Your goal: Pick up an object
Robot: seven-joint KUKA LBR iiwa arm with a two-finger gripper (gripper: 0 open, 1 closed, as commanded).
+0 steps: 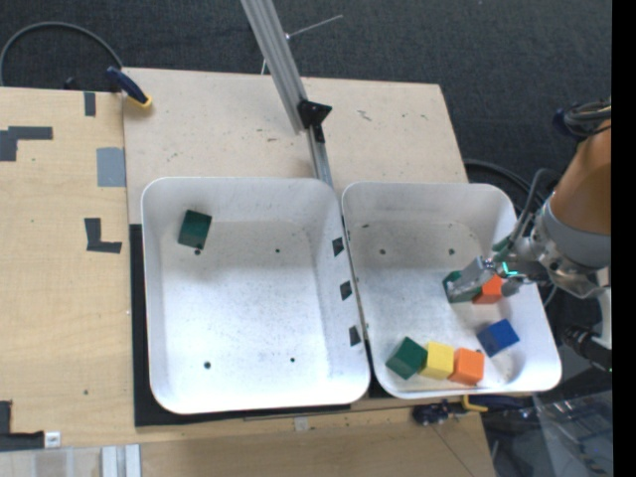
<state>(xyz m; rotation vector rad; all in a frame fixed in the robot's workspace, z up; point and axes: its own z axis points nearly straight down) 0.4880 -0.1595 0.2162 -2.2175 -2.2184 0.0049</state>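
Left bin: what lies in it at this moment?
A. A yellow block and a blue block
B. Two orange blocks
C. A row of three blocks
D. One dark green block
D. A single dark green block sits near the far left corner of the left bin, while the yellow block, blue block and orange block lie in the right bin.

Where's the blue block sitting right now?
The blue block lies in the right bin, near its right wall, just below the gripper and above the orange block.
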